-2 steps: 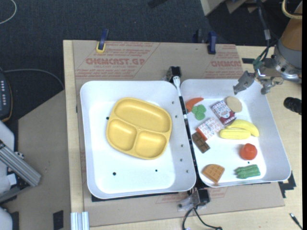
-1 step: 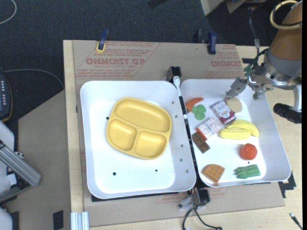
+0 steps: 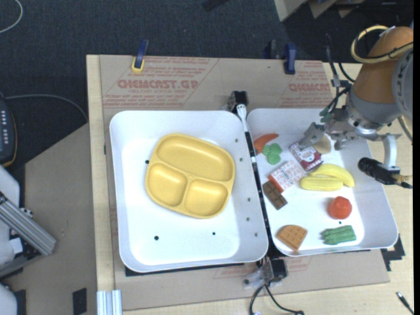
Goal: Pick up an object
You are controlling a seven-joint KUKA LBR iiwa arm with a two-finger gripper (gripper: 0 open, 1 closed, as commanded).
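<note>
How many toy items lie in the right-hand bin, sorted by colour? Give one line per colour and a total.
Yellow: 1, the banana
Red: 1, the tomato
Green: 2, green piece, green vegetable
Orange: 2, carrot, waffle
Brown: 1, chocolate bar
Red-and-white: 2, packet, carton
Total: 9

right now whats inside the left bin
The left bin holds one yellow divided plate, lying open side up with its three compartments bare. Whatever part of the bin floor lies under the plate is covered.
</note>
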